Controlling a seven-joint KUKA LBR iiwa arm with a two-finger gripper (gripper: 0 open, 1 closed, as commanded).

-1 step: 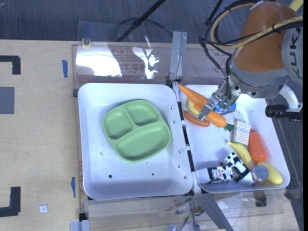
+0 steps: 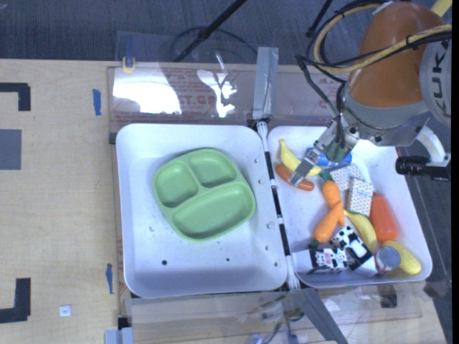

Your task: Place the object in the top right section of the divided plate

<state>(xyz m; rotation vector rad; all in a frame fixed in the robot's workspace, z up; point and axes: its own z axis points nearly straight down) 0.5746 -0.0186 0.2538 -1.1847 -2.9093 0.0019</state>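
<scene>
Green divided plate (image 2: pixel 206 194) sits in left bin (image 2: pixel 140 253), roughly centered, slightly toward the back edge. Three sections: two small ones toward the back, one large toward the front. Nothing in any section.

Right bin (image 2: pixel 416 192) holds the toy food pile. Gripper (image 2: pixel 305 167) is low over the bin's back-left corner, arm (image 2: pixel 391 63) coming in from the right, orange band above the wrist. Fingers' state: can't tell, tips blend into the clutter.

Items around the tips: yellow banana (image 2: pixel 287 153) just left of the gripper near the divider w/ left bin; small orange-red piece (image 2: pixel 302 185) right below the tips, touching or nearly so, can't tell which. Not clearly between the fingers, so no confirmed grasp.

Rest of right bin: carrot (image 2: pixel 330 210) mid-bin, lying diagonal; patterned box (image 2: pixel 356 192) beside it toward the right; red-orange pepper-like piece (image 2: pixel 384 218) near the right edge; cow-print item (image 2: pixel 346 248) at the front edge; yellow corn-like piece (image 2: pixel 407 260) and small can (image 2: pixel 388 258) at the front-right corner.

Plate's back-right section holds no object; all candidates are in the right bin, well apart from the plate.
</scene>
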